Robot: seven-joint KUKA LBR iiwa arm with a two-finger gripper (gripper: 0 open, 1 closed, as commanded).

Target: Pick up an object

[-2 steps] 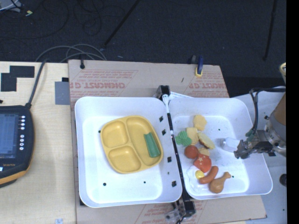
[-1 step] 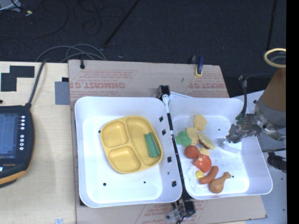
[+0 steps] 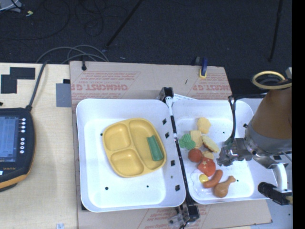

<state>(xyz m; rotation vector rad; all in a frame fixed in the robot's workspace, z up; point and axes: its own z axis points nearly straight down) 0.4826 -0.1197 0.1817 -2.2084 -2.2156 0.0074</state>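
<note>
We are looking down on two shallow white bins with smooth, glossy walls and rounded corners, the left bin and the right bin, sitting side by side on a sheet of brown cardboard printed with red lettering. In the left bin a yellow plastic tray with three rounded compartments is lying at a slant, and a small green block, oblong and matte, is resting in its long right compartment. In the right bin a cluster of toy food is lying toward the left and lower part: a pale yellow rounded piece, a green ridged piece touching a yellow ribbed one, a red tomato-like ball, a red pepper-like piece, an orange sausage shape and a brown drumstick just beside it. The gripper is hanging low over the right bin, just right of the red pieces, beneath the grey arm with its orange band; we cannot tell how far its parts are spread or whether anything is caught there. The bench is showing pale wood at left, carrying a dark handheld pendant with an orange rim. Beyond it, black cables are trailing over dark carpet.
</note>
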